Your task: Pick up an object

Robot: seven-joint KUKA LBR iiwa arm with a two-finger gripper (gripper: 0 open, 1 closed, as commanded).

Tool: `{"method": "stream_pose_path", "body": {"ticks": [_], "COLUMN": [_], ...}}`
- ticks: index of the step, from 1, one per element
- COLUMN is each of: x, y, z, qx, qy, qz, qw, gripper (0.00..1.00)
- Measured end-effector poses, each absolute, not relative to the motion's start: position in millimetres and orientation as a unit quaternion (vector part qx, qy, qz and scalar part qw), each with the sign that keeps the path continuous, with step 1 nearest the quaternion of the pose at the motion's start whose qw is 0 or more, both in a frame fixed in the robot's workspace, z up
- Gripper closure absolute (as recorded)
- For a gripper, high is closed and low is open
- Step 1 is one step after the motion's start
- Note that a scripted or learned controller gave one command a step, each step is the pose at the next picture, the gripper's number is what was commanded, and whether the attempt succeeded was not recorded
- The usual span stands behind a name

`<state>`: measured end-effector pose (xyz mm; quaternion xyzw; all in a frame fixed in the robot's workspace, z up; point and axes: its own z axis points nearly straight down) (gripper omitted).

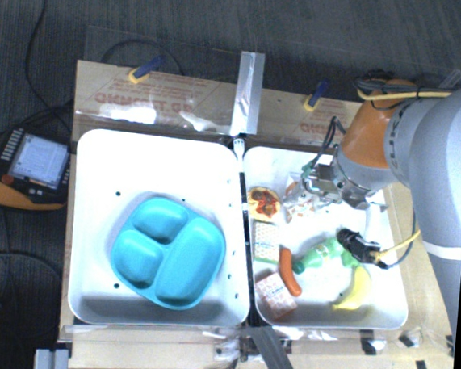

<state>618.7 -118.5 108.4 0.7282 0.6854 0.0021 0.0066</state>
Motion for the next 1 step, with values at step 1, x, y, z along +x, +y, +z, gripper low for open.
{"method": "stream_pose_path", "body": {"ticks": [1], "x": [580.5], "y": [-96.1], "z": [192.8], "qx": [0.779], "qy": [0.627], "qz": [-0.0020], "qw": [-0.001], "gripper": [1.00]}}
